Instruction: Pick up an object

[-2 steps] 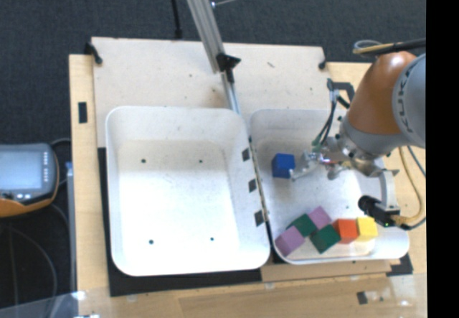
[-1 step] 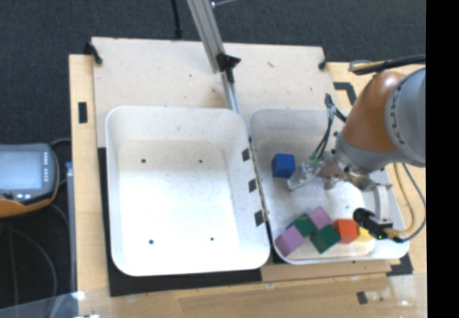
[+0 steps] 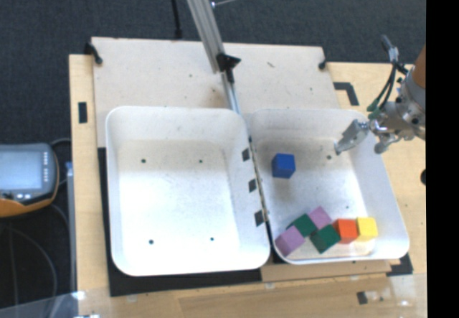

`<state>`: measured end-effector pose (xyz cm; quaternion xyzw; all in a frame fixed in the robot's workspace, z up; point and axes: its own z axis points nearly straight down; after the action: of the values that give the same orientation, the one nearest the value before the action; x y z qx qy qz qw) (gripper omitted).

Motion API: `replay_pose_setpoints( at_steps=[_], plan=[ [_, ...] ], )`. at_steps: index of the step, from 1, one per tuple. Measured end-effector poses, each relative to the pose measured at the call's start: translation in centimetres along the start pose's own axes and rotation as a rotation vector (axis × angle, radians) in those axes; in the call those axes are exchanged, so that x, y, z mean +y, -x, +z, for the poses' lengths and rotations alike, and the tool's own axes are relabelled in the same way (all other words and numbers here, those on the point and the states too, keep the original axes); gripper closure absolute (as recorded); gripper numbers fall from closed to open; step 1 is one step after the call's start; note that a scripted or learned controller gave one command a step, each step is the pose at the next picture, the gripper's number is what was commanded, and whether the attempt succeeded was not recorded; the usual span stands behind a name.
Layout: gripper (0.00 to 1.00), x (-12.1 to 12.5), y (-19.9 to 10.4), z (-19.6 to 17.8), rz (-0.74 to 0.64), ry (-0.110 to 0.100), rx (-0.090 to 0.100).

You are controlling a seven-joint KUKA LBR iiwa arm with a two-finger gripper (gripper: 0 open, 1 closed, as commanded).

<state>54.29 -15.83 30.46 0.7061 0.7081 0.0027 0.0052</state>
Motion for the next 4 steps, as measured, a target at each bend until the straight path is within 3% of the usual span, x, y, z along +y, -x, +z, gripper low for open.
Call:
replay_pose_setpoints(
  at_steps=[1,2,3,4],
  plan=[
    [0.00,-3.9,2.9,-8.3,0.005,0.000,-0.002],
    [0.00,1.7,-4.6,-4.0,-0.007,-0.012,0.004],
    [0.00,-0.4,-2.2,20.8,0.006,-0.007,0.001],
    [0.00,-2.0,-5.8,20.6,0.000,-0.006,0.000]
  ],
)
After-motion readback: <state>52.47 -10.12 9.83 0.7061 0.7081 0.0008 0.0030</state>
